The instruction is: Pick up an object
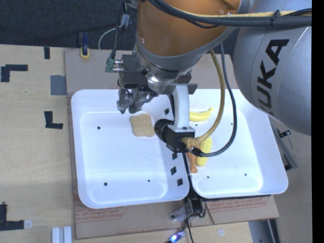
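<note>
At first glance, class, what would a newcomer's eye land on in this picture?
The huge orange-and-grey arm fills the top and right. Below it, the dark gripper hangs just above a tan toast-shaped piece in the left bin. Yellow banana-like pieces lie in the right bin.

The arm (273,59) is grey, with a glossy orange band (187,14) above the wrist; black letters "UKA" mark its grey casing; black and yellowish cables loop along it; the gripper (130,104) is dark metal, beside a white cylindrical fitting (180,108).
</note>
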### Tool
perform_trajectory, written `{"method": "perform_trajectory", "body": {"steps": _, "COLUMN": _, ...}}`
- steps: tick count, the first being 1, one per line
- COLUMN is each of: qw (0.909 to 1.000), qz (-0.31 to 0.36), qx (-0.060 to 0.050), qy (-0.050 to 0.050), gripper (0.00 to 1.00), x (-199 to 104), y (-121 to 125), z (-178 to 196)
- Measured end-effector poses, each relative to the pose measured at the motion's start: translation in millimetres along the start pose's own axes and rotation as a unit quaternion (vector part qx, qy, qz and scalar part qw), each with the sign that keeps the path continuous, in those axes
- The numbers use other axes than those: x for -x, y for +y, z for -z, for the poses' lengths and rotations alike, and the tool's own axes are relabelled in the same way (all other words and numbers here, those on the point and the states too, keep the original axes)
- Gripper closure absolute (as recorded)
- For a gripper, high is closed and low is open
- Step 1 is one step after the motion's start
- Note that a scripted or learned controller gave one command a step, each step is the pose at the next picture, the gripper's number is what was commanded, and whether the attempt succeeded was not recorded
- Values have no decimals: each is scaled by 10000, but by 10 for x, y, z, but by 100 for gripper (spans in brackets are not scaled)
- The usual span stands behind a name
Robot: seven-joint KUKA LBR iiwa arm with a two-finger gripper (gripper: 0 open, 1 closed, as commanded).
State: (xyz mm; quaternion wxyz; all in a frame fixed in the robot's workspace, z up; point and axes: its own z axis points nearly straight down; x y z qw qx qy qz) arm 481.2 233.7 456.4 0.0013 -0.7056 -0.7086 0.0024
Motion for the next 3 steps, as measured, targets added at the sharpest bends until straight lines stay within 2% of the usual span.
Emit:
{"method": "perform_trajectory", "body": {"steps": 1, "qw": 10000, "qz": -20, "qx": 63, "qy": 21, "gripper": 100, "x": 301, "y": 21, "z": 828}}
{"method": "perform_trajectory", "body": {"steps": 2, "qw": 10000, "qz": -13, "qx": -7, "qy": -7, "gripper": 100, "x": 4, "y": 642, "z": 56}}
{"method": "perform_trajectory", "body": {"steps": 3, "qw": 10000, "qz": 4, "qx": 49, "qy": 25, "gripper": 100, "x": -2, "y": 2, "z": 688}}
